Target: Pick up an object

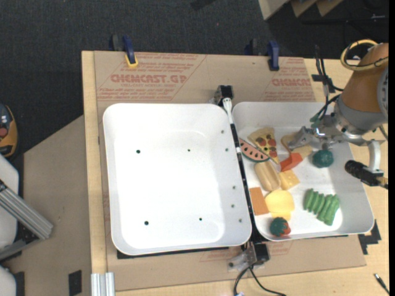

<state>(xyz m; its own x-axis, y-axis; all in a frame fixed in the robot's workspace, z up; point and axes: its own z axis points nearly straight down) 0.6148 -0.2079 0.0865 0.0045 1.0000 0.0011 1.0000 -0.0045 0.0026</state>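
A: So, where's the arm [364, 100]?

B: Over the right bin [352, 224], near its far side; gripper [307, 137] reaches leftward from the wrist, low above the toys; can't tell from where I stand whether it's spread or closed, too small and blurred.

A: Anything in it?

B: Can't see anything between the tips; a tan piece [289, 142] sits right at the gripper, touching or just under, can't say which.

A: What's around it?

B: Pizza slice [265, 140] just left of the gripper; watermelon slice [250, 151] further left by the bin wall; red piece [291, 161] just below the gripper toward me; teal ball [322, 159] to its right, under the wrist; bread roll [267, 176] and yellow block [289, 179] nearer me; orange block [258, 200], lemon [279, 202] and a red-green ball [280, 226] nearer still; green bundle [322, 205] off to the right front.

A: Left bin [166, 177]?

B: Well left of the gripper; white.
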